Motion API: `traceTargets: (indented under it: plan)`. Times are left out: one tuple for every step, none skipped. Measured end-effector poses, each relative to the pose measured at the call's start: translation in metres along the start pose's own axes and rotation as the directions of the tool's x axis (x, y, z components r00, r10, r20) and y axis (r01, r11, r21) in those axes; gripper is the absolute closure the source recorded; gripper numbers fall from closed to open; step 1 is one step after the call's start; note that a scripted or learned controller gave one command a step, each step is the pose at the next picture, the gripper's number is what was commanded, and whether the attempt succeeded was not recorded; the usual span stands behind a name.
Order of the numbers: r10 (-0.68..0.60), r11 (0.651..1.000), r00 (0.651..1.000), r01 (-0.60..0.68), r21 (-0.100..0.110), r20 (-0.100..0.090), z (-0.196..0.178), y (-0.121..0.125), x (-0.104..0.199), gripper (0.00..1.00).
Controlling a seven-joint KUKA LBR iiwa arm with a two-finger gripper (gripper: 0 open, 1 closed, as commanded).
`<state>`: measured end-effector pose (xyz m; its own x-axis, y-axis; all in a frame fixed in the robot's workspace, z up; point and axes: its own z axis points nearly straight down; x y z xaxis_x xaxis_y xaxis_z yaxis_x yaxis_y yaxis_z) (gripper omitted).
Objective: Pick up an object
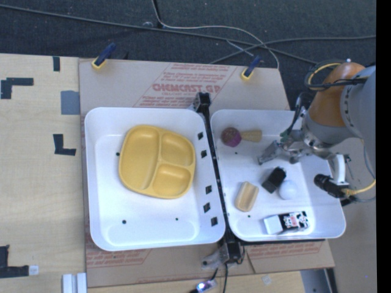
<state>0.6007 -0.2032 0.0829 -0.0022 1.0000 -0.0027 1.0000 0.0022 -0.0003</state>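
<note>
The right bin holds several small items. A maroon ball on a tan handle lies at its far left. A tan block lies near the front left. A black block touches a white ball in the middle. A white and black box lies along the front wall. My gripper hangs low over the bin's middle right, just behind the black block, and I see nothing held in it. The grey arm with its orange band enters from the right.
The left bin carries a yellow divided plate. A black divider strip runs between the bins. Two yellow and blue clamps pin the cardboard at the back. Cables cross the dark floor behind.
</note>
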Motion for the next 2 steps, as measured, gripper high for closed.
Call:
traceTargets:
  plan:
    - [0.000,1.000,1.000,0.000,-0.005,0.003,-0.014,0.002,-0.001,1.00]
    - [0.001,1.000,1.000,-0.001,-0.003,-0.002,-0.057,-0.002,0.001,1.00]
